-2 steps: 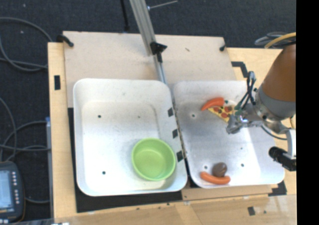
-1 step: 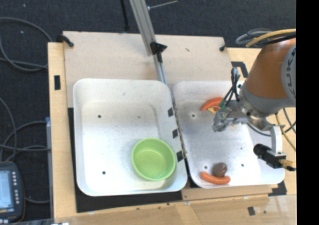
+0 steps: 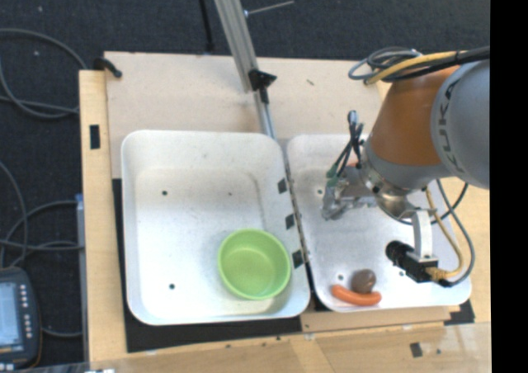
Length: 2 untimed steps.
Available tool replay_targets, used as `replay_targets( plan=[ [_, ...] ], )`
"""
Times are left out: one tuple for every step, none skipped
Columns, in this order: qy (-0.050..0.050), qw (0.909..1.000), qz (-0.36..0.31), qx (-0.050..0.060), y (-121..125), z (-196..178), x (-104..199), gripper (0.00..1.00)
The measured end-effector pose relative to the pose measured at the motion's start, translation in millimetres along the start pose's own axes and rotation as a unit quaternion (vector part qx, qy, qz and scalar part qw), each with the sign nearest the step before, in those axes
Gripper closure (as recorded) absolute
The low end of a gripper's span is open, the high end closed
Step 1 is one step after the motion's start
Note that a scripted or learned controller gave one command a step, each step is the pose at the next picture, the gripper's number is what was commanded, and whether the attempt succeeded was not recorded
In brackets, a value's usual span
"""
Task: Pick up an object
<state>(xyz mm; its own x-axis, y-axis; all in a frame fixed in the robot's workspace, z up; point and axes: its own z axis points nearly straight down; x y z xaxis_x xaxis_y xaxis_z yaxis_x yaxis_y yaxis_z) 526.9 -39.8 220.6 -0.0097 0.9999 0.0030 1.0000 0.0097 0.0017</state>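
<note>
Gripper [image 3: 334, 202] low over upper left of right bin [image 3: 313, 157], finger state impossible to tell from this angle; candidate objects well apart from it at that bin's near edge, a carrot-like orange piece [image 3: 357, 296] touching a small brown lump [image 3: 363, 280], plus a green bowl [image 3: 254, 263] in the left bin [image 3: 148, 157]. Likely failure: closing on bare bin floor with nothing near, or cables [image 3: 450, 239] snagging during a reach toward the near edge. Partial "KU" lettering on the grey arm [image 3: 458, 128]; nothing else legible on the worktop [image 3: 190, 91].
</note>
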Motion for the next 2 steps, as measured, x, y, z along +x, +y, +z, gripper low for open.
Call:
replay_targets(
  plan=[
    [0.000, 1.0000, 0.000, 0.001, -14, -6, 56, 1.00],
    [0.000, 1.0000, 0.000, 0.000, -20, -8, 115, 1.00]
  ],
)
